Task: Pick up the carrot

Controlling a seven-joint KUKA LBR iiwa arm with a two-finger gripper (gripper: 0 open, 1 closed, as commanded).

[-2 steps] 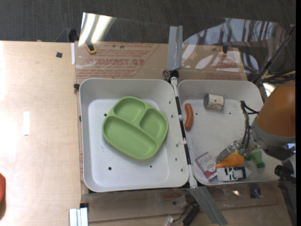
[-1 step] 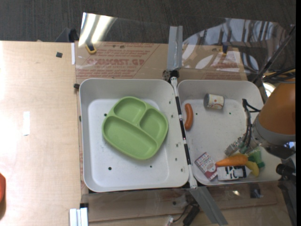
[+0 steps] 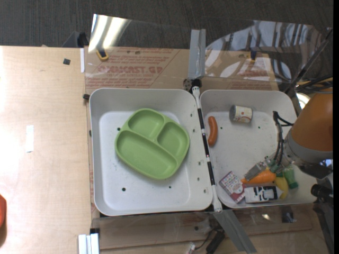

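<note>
The carrot (image 3: pixel 259 178) is a small orange piece with a green top, lying near the front of the right bin (image 3: pixel 249 142). My gripper (image 3: pixel 263 168) reaches in from the right and sits directly over the carrot's upper side, touching or nearly touching it. The arm's grey wrist and orange band (image 3: pixel 312 126) hang over the bin's right edge and hide that corner.
Around the carrot lie a pink and white packet (image 3: pixel 230 182), a black and white box (image 3: pixel 260 194) and a yellow item (image 3: pixel 283 184). A red sausage (image 3: pixel 212 130) and a small can (image 3: pixel 241 114) sit farther back. The left bin (image 3: pixel 106 184) holds a green divided plate (image 3: pixel 152 143).
</note>
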